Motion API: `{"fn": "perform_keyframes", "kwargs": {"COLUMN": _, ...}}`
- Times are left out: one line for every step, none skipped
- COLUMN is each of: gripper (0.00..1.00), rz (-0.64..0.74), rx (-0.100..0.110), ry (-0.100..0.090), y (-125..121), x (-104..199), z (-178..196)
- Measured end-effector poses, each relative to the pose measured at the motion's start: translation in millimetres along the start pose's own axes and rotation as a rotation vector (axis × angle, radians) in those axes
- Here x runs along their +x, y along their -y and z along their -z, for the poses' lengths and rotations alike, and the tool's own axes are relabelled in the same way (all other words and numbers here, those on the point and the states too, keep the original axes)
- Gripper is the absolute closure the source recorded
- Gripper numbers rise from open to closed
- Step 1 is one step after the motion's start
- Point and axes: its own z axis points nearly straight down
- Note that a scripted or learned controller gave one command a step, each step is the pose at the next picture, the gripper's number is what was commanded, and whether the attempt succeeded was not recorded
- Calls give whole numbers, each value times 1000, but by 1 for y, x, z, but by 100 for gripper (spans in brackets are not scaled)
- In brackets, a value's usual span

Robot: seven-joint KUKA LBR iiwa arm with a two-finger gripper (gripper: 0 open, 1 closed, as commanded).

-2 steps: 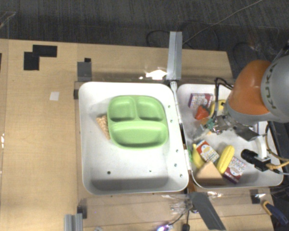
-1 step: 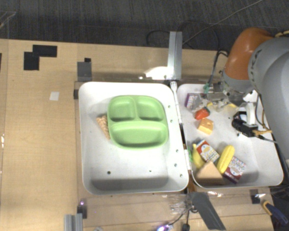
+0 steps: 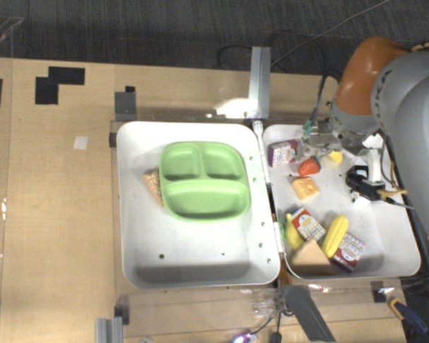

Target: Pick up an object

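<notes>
A small red rounded toy, perhaps a tomato or strawberry, lay near the far edge of the right white plastic bin, just under the two-finger gripper, and looked the likeliest thing to be picked. The grey arm with its orange band reached in over the bin's far right corner. Whether the gripper was released or clenched could not be told, and nothing was seen held in it.

To do the step well, I judged that the gripper should come straight down over the red toy, clear of the purple packet toward the far left corner and the orange cheese-like wedge just nearer.

The left white bin bore a green three-part plastic tray. A yellow toy corn cob lay by the near edge.

The printing on the purple packet and on the small colourful carton was too small to read.
</notes>
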Motion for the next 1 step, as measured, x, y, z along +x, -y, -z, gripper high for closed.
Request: {"fn": "perform_keyframes", "kwargs": {"gripper": 100, "rz": 0, "rx": -15, "ry": 6, "y": -9, "x": 47, "z": 87}}
